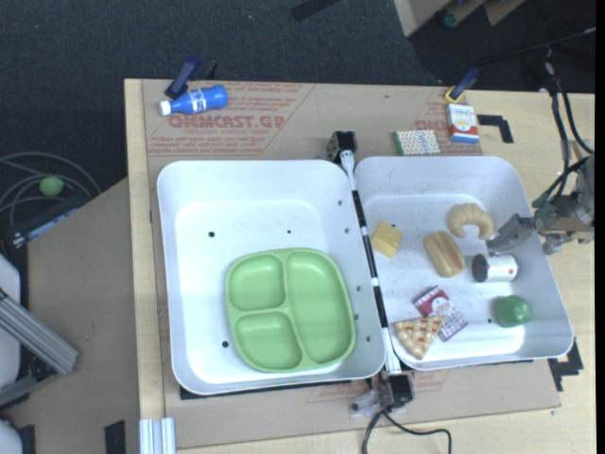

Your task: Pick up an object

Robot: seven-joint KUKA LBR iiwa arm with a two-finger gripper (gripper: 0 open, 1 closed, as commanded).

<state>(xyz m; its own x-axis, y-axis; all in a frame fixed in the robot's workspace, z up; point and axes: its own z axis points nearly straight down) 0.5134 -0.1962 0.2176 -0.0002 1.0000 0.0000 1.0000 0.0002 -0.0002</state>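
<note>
The right white bin holds several small items. A tan croissant lies at the back right, with a bread roll and a yellow cheese wedge to its left. A white cylinder with a dark end lies right of the roll. Toward the front are a green ball, a red packet and a pizza slice. My gripper reaches in over the bin's right rim, just right of the croissant and above the white cylinder. Nothing shows in its grasp.
The left white bin bears a green divided plate. On the board behind the bins lie a blue and white bottle, a small patterned card and a small carton. Cables hang at the right edge.
</note>
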